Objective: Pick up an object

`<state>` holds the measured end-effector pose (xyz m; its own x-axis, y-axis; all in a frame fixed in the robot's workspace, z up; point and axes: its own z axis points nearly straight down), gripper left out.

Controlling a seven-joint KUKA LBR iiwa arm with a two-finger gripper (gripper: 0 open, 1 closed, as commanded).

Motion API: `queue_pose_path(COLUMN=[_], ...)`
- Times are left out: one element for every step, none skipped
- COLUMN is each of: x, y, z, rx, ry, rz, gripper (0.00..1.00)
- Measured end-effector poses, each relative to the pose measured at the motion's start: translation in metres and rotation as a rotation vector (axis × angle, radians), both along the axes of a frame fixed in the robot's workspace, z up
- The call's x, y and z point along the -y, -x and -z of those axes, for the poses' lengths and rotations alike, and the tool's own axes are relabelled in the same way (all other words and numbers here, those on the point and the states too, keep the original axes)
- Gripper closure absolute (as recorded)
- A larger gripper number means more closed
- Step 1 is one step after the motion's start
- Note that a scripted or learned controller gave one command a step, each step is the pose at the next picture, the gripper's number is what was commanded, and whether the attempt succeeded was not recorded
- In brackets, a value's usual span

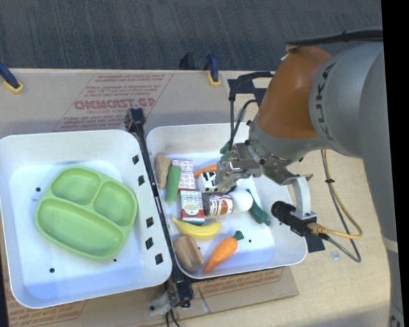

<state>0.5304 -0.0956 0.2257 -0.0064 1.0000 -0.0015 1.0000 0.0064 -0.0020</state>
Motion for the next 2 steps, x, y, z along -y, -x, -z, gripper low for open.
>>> queue_pose_path(x=[0.000, 0.000], y=[0.000, -0.001], z=[0.000, -0.010], rx=[0.000, 0.001], ry=[0.000, 0.000], rz=[0.000, -0.004], gripper=[0.00, 1.00])
